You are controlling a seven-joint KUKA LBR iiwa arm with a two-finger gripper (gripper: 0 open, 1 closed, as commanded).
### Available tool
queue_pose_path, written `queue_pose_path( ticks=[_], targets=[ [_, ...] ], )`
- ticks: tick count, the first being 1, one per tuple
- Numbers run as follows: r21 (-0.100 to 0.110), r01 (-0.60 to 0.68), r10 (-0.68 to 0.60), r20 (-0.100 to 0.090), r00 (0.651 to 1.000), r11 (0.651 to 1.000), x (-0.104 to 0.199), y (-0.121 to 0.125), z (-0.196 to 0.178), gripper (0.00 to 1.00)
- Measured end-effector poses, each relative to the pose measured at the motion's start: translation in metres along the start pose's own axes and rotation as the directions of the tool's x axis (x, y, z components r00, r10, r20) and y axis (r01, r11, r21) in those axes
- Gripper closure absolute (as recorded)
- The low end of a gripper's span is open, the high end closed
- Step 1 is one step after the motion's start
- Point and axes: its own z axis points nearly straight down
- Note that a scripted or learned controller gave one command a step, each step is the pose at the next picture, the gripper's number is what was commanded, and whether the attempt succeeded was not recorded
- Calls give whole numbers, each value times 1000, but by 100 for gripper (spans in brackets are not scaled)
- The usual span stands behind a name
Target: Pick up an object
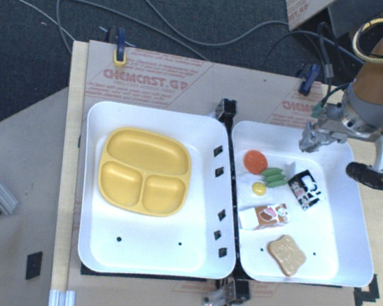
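The gripper [313, 140] hung over the far edge of the right bin [350, 228]; whether it was spread could not be told. Nearest below it lay a tomato [255, 160], green pepper [273, 176], and black-and-white box [304, 188]; toast [286, 254] lay farthest.

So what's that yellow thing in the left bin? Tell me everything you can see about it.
It is a yellow plate, plastic by its dull sheen, with rounded corners and three hollows: a wide one across the top and two smaller ones below, split by raised ridges. It lies flat, right way up, in the upper half of the left bin, resting on its white floor. The hollows hold nothing, and nothing else touches it.
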Motion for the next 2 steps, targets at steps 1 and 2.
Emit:
queue_pose_path(
  ticks=[1, 2],
  targets=[
    [-1, -1, 1, 1, 1000, 1000, -8, -4, -59, 100],
    [-1, -2, 2, 1, 1000, 1000, -11, -12, -112, 100]
  ],
)
